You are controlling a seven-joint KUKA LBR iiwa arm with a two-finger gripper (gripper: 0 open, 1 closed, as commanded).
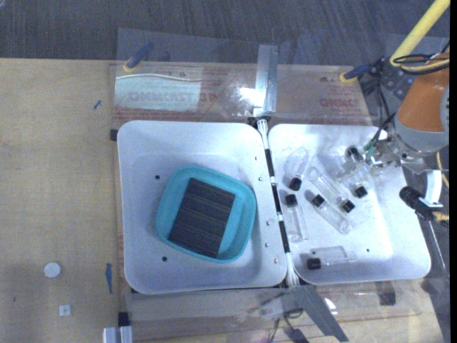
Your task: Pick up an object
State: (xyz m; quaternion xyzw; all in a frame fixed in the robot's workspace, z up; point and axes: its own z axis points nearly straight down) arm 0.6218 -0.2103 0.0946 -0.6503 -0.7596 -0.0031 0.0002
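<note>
**Bright bins, soft picture**

Even overhead light, and both white bins (136, 191) come up bright, close to washed out. Glare flares on the clear plastic sheet (239, 95) behind them. Shadows stay faint and short. Detail is soft throughout, the clear vials (325, 191) hard to outline.

Two shallow white bins sit side by side on a desk (50, 156), seen from above at a slant. The left bin (136, 213) is largely taken up by a teal square dish (243, 213) holding a dark ridged block (203, 216); bare white floor remains around it, widest along the top and left. The right bin (407, 263) is crowded in its upper and middle part with clear vials with black caps (321, 199), lying close together. One more vial (325, 257) lies alone near the lower edge. Bare floor shows at lower right. The arm (425, 109) overhangs the upper right corner.
</note>
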